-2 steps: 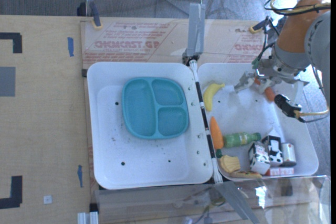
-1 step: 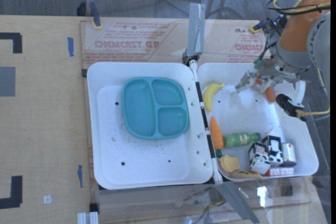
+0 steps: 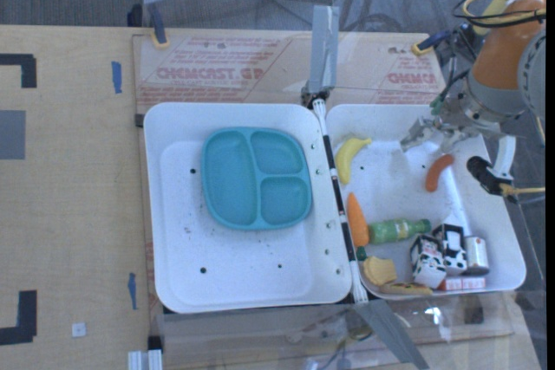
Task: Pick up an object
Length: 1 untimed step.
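My gripper point(image 3: 431, 133) hangs over the far part of the right bin point(image 3: 512, 273), its fingers spread open with nothing between them. Just below and right of it lies an orange sausage point(image 3: 438, 172). A yellow banana point(image 3: 349, 156) rests near the bin's left wall. Toward the front lie an orange carrot point(image 3: 357, 219), a green bottle point(image 3: 397, 230), a cow-patterned carton point(image 3: 427, 260), a small can point(image 3: 475, 254) and a tan taco-like piece point(image 3: 381, 270).
A teal divided plate point(image 3: 257, 178) lies in the left bin point(image 3: 165, 212). A white stick-shaped item point(image 3: 455, 199) lies beside the sausage, and a red-and-white box point(image 3: 464, 282) sits at the front rim. A grey post point(image 3: 323, 48) rises behind the wall between the bins.
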### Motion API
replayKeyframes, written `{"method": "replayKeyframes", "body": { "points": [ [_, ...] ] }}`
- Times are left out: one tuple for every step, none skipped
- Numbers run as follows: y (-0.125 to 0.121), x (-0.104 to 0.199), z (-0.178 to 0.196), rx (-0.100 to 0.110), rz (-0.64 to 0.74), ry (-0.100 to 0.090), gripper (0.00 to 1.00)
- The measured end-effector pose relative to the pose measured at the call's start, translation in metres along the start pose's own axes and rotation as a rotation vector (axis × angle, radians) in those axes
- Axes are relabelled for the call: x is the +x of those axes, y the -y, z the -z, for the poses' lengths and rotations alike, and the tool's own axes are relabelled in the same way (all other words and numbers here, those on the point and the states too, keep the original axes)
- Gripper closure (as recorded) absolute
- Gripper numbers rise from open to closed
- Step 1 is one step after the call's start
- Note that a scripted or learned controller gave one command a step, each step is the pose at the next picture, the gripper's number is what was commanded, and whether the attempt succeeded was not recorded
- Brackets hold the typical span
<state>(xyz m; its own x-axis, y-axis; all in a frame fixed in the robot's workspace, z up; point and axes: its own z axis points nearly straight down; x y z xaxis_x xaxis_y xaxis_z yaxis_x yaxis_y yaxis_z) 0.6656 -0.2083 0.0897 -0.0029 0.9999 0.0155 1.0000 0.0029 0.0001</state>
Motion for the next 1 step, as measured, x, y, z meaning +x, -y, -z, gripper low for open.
{"method": "replayKeyframes", "body": {
  "points": [
    [0.0480, -0.0069, 0.0013, -0.010, 0.068, 0.008, 0.00]
  ]
}}
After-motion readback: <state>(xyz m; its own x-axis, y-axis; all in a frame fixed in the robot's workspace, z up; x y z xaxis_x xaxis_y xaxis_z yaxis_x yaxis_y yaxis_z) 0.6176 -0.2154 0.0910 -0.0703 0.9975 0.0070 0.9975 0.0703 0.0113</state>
